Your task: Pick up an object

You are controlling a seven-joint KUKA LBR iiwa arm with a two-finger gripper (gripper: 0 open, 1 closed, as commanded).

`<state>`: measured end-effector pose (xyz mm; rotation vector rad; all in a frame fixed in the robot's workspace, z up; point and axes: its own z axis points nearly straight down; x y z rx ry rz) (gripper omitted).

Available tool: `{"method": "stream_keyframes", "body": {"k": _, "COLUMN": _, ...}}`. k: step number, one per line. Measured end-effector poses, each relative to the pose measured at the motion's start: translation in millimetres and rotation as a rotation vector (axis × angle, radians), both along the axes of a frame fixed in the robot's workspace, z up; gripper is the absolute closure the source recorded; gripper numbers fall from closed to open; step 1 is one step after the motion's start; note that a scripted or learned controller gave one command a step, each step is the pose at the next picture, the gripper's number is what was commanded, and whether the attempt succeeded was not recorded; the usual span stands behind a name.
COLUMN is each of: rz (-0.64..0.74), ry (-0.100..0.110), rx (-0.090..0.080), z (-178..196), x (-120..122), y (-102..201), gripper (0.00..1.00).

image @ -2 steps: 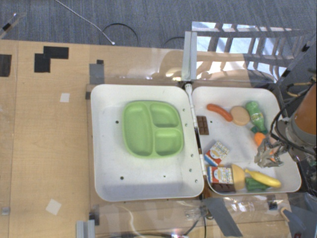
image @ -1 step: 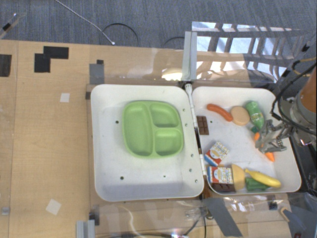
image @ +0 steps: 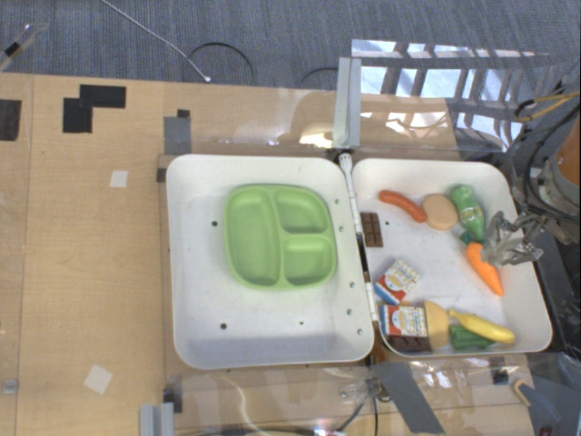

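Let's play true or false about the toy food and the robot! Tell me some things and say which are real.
1. The green divided plate lies in the left bin. True.
2. The toy carrot lies on the green plate. False: it lies in the right bin, near the gripper.
3. The toy sausage sits beside the tan bread roll. True.
4. The yellow banana is at the far end of the right bin. False: it lies at the near end, by the small boxes.
5. The toy food is all in the left bin. False: it lies in the right bin.
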<state>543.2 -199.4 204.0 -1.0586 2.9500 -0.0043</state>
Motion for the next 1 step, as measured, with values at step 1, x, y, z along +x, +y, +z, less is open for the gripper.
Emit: {"method": "stream_keyframes", "body": {"k": 1, "rz": 0.516, "ry": 0.0, "rx": -0.002, "z": -30.6, "x": 45.7, "y": -0.1, "gripper": 1.0}}
